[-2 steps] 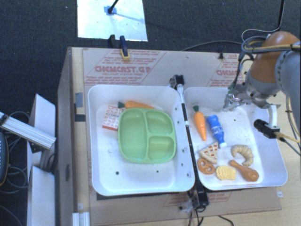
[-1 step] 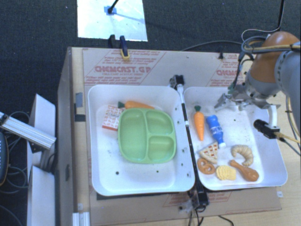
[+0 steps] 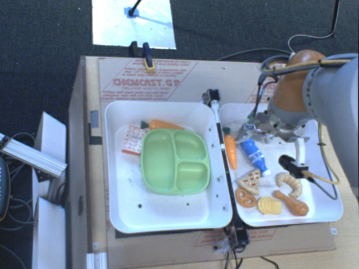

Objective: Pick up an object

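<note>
White plastic, two shallow bins side by side: the left bin [image 3: 120, 206] carries one green divided plate [image 3: 174, 161], one carrot [image 3: 165, 125] peeking out behind it lying roughly left to right, and one small printed card [image 3: 133, 139] at the plate's left edge. Over to the right bin [image 3: 331, 212]: one more carrot [image 3: 230, 151] hard against the dividing wall, long axis running up and down the view, green top toward the far side. Beside it, one blue-and-white tube [image 3: 255, 156], slanting from upper left to lower right. Near the front, one waffle wedge [image 3: 251, 180], one pretzel [image 3: 245, 197], one yellow crinkle chip [image 3: 269, 206], one shrimp [image 3: 291, 182], one drumstick [image 3: 291, 203]. One gripper [image 3: 259, 126] hangs just above the tube's upper end, and whether its jaws are spread or closed I can't tell.
</note>
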Motion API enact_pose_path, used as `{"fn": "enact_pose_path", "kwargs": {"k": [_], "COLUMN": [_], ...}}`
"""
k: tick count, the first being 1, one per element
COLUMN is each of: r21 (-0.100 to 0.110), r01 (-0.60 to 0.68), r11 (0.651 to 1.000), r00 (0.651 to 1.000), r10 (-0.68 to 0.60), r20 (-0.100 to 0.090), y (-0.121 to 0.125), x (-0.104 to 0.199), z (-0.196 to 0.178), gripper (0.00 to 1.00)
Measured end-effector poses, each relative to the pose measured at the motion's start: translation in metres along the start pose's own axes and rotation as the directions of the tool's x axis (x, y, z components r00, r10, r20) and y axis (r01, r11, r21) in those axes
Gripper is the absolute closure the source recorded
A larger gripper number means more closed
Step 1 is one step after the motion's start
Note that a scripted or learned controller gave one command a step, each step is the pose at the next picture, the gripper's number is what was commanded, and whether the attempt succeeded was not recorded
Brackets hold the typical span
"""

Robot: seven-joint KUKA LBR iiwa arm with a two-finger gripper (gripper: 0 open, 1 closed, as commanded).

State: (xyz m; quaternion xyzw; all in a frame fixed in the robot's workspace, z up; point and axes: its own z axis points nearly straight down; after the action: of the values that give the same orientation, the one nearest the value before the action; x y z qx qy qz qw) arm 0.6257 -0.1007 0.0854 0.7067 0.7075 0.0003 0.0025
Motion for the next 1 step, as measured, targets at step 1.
{"fn": "enact_pose_path", "kwargs": {"k": [1], "r21": [-0.010], "r01": [-0.004], "r11": [1.000], "r00": [1.000], "r10": [0.005], "r20": [0.009], "y": [-0.0141], "x": [0.0075], "z": [-0.0027], "gripper": [0.00]}}
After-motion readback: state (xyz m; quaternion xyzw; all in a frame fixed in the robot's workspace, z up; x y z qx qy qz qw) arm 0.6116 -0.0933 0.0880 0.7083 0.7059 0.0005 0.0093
